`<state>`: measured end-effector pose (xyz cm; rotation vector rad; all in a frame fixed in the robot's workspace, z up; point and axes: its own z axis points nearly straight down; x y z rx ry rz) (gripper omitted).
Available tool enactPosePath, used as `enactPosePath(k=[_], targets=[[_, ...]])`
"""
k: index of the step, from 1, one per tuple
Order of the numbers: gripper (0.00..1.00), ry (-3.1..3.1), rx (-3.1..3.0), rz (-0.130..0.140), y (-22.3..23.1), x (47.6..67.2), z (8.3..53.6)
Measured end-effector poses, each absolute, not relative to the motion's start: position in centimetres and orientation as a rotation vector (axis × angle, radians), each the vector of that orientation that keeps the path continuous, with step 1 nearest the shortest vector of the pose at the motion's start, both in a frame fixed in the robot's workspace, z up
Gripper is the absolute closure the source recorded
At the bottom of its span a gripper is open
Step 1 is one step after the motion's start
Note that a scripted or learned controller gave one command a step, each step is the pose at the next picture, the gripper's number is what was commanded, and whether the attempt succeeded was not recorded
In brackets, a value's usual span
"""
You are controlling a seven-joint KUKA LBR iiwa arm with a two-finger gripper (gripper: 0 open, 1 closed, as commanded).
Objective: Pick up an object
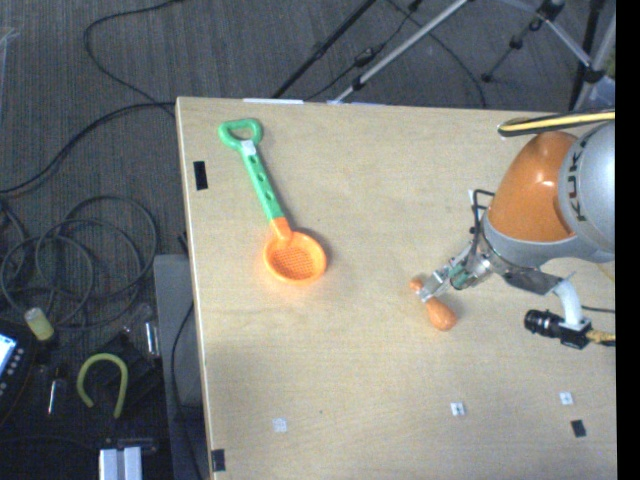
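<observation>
A toy sieve spoon with a green handle [258, 178] and a round orange bowl [295, 259] lies flat on the left half of the beige board [380, 168]. A small orange piece [440, 314] lies right of the board's middle, with an orange tip [417, 286] showing just up-left of it. My gripper [437, 286] is down at the board, directly over this piece, and covers its middle. The arm's orange band [535, 193] and grey wrist rise to the right of it.
A black cylindrical part with a cable [555, 326] hangs off the arm near the board's right side. Small markers dot the board's front [457, 408]. Cables, a tripod and tools lie on the dark floor to the left and behind.
</observation>
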<state>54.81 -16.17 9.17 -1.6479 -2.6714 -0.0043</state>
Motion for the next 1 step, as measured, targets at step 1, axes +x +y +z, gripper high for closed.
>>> enactPosePath(k=[1], targets=[[1.00, -2.581, -1.790, 0.000, -9.00, 57.21, 18.31]])
